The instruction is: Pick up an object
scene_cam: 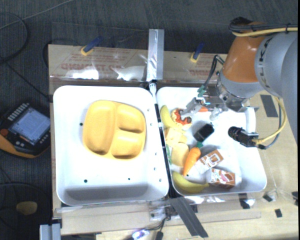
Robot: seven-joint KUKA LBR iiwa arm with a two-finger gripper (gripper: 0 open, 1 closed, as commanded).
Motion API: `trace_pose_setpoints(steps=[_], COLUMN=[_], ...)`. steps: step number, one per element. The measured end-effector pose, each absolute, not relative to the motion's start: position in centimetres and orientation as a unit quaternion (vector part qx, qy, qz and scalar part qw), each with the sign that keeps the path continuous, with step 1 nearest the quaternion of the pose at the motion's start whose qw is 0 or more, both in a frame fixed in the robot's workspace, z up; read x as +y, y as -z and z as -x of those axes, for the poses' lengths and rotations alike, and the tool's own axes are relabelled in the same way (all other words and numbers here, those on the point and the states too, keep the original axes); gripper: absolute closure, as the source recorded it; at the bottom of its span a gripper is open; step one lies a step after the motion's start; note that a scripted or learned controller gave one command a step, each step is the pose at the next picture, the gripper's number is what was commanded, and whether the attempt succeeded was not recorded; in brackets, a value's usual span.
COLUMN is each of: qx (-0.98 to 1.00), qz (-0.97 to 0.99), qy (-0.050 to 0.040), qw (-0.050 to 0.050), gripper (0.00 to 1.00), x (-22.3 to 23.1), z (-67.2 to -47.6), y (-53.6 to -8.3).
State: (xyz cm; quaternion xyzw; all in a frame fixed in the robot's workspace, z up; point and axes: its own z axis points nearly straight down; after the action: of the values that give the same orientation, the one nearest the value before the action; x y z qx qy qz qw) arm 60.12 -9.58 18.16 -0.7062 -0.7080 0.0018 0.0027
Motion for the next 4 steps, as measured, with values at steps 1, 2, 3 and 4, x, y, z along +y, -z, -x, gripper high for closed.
trace_pose_setpoints(steps=[1, 2, 3, 4], qx=[-0.73, -0.767, -0.683, -0.726], qz=[0.683, 0.642, 0.731, 0.688], qy=[0.0063, -0.0028, -0.0028, -0.0018], qw=[-0.011, -0.004, 0.001, 0.001], gripper=[0.0, 0.0, 0.0, 0.0], x=[-11.5, -12.1, -10.1, -10.5], z=[-58.0, -67.3, -66.8, -66.8], y=[-11.7, -10.6, -16.4, -10.4])
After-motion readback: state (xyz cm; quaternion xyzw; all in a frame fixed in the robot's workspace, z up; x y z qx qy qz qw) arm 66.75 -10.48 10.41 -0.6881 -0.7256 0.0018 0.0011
